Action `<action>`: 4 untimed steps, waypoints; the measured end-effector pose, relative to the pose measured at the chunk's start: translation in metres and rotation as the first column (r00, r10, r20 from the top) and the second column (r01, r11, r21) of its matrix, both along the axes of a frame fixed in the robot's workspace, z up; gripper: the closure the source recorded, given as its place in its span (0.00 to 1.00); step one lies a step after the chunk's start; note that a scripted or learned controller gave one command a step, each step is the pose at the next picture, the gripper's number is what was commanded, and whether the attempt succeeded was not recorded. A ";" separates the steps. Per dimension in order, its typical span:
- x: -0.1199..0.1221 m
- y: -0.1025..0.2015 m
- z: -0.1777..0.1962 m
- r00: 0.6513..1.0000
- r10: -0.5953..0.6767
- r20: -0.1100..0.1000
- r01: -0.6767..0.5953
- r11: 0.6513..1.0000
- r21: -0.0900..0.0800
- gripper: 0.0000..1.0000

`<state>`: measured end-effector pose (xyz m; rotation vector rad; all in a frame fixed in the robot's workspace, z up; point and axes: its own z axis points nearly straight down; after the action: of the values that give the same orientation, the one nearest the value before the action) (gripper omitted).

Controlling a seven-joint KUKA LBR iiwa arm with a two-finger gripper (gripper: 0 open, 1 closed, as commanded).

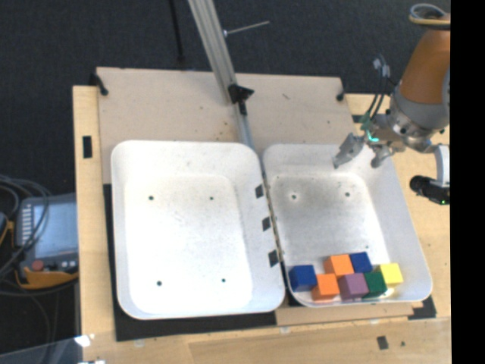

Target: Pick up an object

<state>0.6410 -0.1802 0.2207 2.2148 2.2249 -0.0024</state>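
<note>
Above the right bin's (394,203) far rim, open fingers (361,154) hover.

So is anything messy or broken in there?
Nothing looks broken or spilled. The blocks are all huddled in the near corner of the right bin, some touching, not spread out. The gripper hangs over the bin's far edge, fingers apart, holding nothing.

- The two bins (189,226) looked like matt white plastic, speckled with grime.
- The bench (220,101) looked like pale, bare wood.
- The far slanted rail (212,36) looked like ribbed metal.
</note>
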 end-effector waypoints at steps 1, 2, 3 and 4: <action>0.001 0.006 -0.046 1.000 0.002 -0.003 -0.002 1.000 0.000 0.00; 0.002 0.001 -0.088 1.000 -0.005 -0.003 0.005 1.000 0.000 0.00; 0.003 -0.001 -0.123 1.000 -0.004 0.003 0.004 1.000 -0.002 0.00; 0.005 -0.002 -0.110 1.000 -0.003 0.007 0.003 1.000 -0.002 1.00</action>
<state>0.6457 -0.1817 0.1112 2.2137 2.2166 0.0029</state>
